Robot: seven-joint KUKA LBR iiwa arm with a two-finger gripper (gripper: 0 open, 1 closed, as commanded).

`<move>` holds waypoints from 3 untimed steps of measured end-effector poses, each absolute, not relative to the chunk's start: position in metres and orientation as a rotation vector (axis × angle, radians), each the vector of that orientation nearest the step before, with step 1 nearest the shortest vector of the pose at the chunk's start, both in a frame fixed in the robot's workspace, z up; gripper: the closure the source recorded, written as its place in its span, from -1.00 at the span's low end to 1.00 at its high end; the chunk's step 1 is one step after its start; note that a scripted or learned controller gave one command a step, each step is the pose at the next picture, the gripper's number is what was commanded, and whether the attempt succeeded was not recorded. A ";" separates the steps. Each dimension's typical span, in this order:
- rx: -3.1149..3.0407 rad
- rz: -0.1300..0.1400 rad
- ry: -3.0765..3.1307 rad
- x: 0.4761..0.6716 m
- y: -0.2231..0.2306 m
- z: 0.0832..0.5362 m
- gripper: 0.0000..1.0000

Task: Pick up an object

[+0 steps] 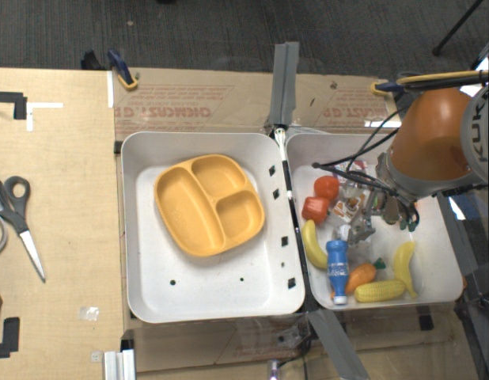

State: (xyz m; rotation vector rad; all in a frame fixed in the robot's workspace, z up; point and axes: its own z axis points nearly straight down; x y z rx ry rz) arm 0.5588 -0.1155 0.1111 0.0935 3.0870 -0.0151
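The pickable stuff is all piled in the right bin, so that's where you'll want to look. Along its left side there's a yellow banana, lying roughly lengthwise, and just above it a red block with a red tomato touching it from the far side. In the middle of the bin a blue bottle lies with its white cap toward the near edge. Right beside it sits an orange carrot, and next to that a yellow corn cob along the near wall. A second banana stands near the corn, toward the right.

Your end effector is down in that bin, hovering over the middle, just above the bottle's top end. It's a tangle of clear plastic and cables there, and honestly you can't tell whether it's released or clenched on anything. The arm's big orange band covers the bin's far right corner.

The left bin holds a yellow divided plate, three compartments, sitting a bit tilted toward the far side. Out on the counter to the left you've got a pair of scissors well apart from both bins.
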 end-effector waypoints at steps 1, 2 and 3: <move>0.400 -0.004 3.061 0.511 -0.102 0.108 -1.00; 0.363 0.000 3.115 0.542 -0.093 0.093 -1.00; 0.515 -0.001 3.097 0.478 -0.097 0.092 -1.00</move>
